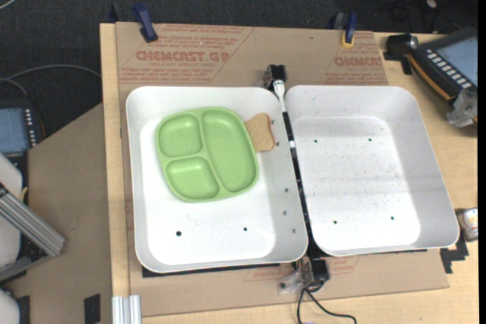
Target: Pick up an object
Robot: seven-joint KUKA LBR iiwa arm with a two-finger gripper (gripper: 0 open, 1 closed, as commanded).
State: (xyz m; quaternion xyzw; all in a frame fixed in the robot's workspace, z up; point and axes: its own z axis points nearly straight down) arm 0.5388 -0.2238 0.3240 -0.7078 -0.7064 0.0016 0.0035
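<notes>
A light green divided plate (206, 154) with three compartments lies in the left white bin (213, 243), toward its upper middle. A small tan piece that looks like a slice of toast (260, 132) rests against the plate's upper right rim, close to the bin's right wall.
The right white bin (364, 231) sits beside the left one, their walls meeting along a dark seam (292, 163). Both stand on a brown cardboard sheet (190, 49) held by blue clamps (144, 23). A tablet-like device (448, 64) lies at the far right.
</notes>
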